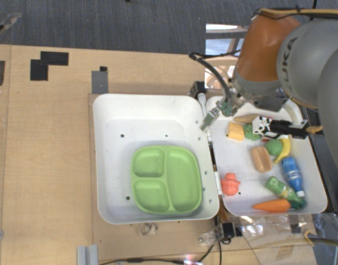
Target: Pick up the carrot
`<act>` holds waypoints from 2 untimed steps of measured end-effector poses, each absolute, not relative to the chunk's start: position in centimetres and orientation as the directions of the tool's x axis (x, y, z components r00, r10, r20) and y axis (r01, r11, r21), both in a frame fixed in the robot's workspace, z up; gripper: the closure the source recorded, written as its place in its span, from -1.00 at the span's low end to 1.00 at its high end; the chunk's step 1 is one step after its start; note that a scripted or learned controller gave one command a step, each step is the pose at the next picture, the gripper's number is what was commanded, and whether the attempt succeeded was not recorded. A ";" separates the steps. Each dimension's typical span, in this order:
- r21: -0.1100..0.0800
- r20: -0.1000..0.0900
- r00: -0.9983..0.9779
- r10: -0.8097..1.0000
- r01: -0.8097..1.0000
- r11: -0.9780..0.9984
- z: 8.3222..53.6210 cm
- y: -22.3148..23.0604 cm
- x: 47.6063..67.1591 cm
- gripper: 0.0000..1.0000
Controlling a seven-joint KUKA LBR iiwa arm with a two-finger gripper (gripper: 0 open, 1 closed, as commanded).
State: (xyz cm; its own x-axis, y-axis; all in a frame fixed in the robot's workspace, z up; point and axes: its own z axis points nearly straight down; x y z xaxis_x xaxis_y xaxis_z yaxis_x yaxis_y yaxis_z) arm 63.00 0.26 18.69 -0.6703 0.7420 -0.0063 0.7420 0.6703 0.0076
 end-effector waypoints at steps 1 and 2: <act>0.008 -0.006 -0.670 0.742 0.742 0.670 18.7 0.3 63.0 -1.00; 0.008 -0.006 -0.670 0.742 0.742 0.670 18.7 0.3 63.0 -1.00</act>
